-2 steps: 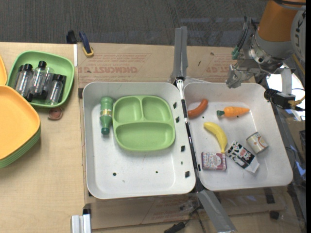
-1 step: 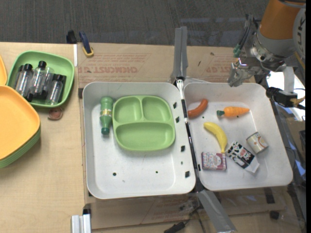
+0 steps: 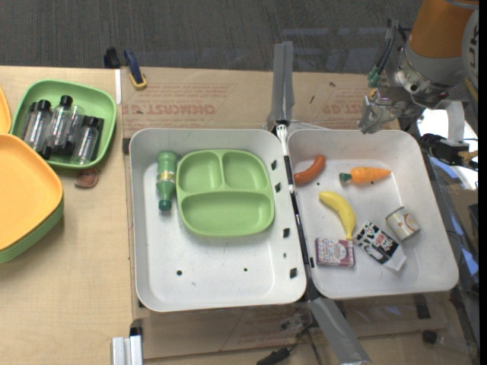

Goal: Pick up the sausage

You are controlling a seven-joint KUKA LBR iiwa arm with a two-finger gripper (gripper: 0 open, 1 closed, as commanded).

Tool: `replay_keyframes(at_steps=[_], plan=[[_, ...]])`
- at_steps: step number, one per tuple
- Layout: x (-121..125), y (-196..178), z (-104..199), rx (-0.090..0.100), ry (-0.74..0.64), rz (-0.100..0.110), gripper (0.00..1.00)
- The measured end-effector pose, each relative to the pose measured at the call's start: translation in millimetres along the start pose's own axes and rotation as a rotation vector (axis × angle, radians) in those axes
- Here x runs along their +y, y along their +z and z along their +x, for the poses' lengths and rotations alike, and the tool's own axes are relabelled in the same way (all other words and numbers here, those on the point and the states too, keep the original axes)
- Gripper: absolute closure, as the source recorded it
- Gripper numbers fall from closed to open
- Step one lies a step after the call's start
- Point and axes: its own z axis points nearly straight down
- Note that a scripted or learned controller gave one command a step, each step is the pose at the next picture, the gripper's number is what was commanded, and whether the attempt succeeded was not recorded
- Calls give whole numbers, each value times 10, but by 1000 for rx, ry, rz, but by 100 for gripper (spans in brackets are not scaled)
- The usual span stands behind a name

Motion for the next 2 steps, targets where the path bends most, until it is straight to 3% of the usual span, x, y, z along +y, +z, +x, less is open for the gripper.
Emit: replay_keyframes(at_steps=[2], plan=[[5,-160,-12,-2,-4,2,100]])
